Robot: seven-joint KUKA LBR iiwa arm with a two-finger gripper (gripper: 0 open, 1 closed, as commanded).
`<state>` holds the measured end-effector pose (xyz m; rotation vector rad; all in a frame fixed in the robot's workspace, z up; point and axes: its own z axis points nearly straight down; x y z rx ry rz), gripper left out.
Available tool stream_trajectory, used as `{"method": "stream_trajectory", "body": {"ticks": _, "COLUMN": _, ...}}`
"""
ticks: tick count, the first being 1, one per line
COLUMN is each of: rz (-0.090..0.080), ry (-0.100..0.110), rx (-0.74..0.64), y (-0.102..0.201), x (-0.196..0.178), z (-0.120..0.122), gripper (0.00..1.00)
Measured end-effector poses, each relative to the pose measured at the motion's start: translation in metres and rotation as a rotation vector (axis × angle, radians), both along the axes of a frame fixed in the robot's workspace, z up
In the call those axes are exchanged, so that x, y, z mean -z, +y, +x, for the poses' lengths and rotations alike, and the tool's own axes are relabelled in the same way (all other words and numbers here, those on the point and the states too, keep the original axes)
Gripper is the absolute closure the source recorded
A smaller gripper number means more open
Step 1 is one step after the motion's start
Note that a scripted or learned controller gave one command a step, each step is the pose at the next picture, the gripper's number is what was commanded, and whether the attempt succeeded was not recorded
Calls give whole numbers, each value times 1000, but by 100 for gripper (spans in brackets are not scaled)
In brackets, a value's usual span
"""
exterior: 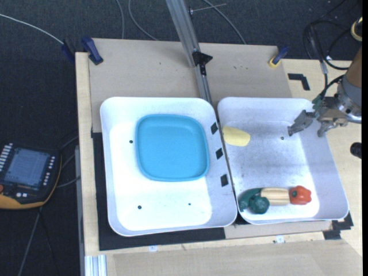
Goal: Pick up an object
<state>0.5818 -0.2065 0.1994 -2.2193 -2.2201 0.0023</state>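
My gripper [311, 126] hangs over the far right part of the right bin [276, 154], its two fingers spread apart with nothing between them. A pale yellow object [236, 136] lies at the bin's left wall, well to the left of the gripper. Along the bin's near edge sit a dark green object [254, 202], a tan cylinder [275, 196] and a red object [299, 195], side by side. All of them lie apart from the gripper.
The left bin [121, 200] holds a blue square plate [172, 147]. A metal pole [187, 30] slants up from between the bins. Blue and yellow clamps grip the bench's far edge, and a pendant [26, 174] lies on the floor at left.
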Motion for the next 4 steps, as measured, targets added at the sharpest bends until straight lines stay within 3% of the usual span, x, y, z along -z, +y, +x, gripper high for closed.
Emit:
{"method": "stream_trajectory", "body": {"ticks": 2, "rz": 1, "ry": 2, "rx": 0, "y": 7, "x": 104, "z": 5, "gripper": 0}}
{"method": "stream_trajectory", "body": {"ticks": 3, "rz": -1, "ry": -5, "rx": 0, "y": 7, "x": 90, "z": 7, "gripper": 100}}
{"method": "stream_trajectory", "body": {"ticks": 4, "rz": -2, "ry": -8, "rx": 0, "y": 1, "x": 29, "z": 4, "gripper": 100}}
